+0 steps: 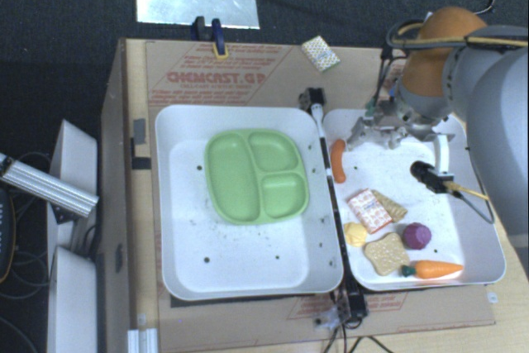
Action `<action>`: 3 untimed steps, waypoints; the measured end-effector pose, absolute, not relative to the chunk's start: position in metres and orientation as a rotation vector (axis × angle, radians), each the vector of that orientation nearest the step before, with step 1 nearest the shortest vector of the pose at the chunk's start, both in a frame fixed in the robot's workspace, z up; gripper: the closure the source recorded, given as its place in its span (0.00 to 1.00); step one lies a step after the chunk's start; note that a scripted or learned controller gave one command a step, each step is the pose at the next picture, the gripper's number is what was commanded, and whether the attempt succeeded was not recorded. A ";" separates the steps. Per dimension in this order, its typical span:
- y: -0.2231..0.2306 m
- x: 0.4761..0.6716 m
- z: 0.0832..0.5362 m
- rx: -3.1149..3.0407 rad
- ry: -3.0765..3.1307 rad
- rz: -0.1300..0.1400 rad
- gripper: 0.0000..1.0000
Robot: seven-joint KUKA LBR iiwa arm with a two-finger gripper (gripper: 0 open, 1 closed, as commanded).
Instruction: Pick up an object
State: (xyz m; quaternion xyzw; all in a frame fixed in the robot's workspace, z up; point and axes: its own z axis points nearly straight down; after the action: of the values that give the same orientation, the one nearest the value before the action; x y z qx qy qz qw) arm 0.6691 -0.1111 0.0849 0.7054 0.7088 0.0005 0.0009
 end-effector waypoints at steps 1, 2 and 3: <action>-0.109 0.669 0.085 2.215 2.225 0.001 0.00; -0.124 0.669 0.085 2.218 2.221 0.003 0.00; -0.122 0.669 0.085 2.216 2.223 0.002 0.00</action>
State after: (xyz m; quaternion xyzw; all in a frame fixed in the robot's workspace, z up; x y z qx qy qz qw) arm 0.6692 -0.1219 0.0851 0.7060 0.7082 0.0008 0.0013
